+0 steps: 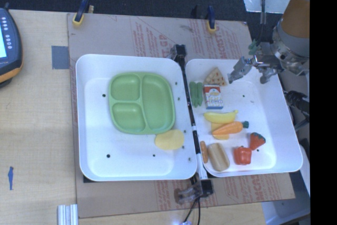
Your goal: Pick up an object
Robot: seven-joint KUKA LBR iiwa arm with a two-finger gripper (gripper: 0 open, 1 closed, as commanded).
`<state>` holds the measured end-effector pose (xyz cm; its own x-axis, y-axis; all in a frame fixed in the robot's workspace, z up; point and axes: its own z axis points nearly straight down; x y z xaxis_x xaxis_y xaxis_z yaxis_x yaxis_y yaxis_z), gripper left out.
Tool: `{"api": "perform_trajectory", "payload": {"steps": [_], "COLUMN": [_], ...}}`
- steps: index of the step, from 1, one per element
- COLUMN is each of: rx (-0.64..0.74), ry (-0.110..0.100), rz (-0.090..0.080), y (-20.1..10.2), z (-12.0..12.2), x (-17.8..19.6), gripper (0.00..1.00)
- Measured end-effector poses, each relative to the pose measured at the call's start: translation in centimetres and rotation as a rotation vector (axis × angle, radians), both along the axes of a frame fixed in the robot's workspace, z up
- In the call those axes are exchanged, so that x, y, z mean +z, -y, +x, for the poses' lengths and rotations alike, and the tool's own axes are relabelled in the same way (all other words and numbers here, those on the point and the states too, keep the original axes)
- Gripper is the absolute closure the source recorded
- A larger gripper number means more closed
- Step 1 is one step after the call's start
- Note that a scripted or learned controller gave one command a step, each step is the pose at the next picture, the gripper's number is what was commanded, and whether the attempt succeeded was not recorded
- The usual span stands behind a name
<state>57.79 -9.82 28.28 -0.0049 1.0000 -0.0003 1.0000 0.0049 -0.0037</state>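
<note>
a robot arm [295, 13] reaches in from the right over a wooden surface [37, 129] carrying two shallow white bins side by side. its pincer [251, 68] hovers above the upper part of the right bin [274, 108], fingers spread apart with nothing between them and touching none of the items. one finger [238, 69] points left toward a triangular sandwich wedge [215, 77]. below the wedge lie a small red and white carton [212, 97], a green vegetable [196, 94], a banana [219, 116], a carrot [229, 128], a strawberry [256, 140], a red pepper [242, 155] and a hot dog [216, 156]. the left bin [95, 155] holds a green divided plate [141, 103] and a pale yellow piece [169, 139] beside it.
</note>
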Motion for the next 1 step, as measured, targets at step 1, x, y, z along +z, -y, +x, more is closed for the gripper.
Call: {"api": "perform_trajectory", "payload": {"steps": [1], "rx": [0.000], "ry": [-0.012], "rz": [0.002], "y": [-0.62], "z": [-2.73], "x": [-11.74], "gripper": [0.00]}}
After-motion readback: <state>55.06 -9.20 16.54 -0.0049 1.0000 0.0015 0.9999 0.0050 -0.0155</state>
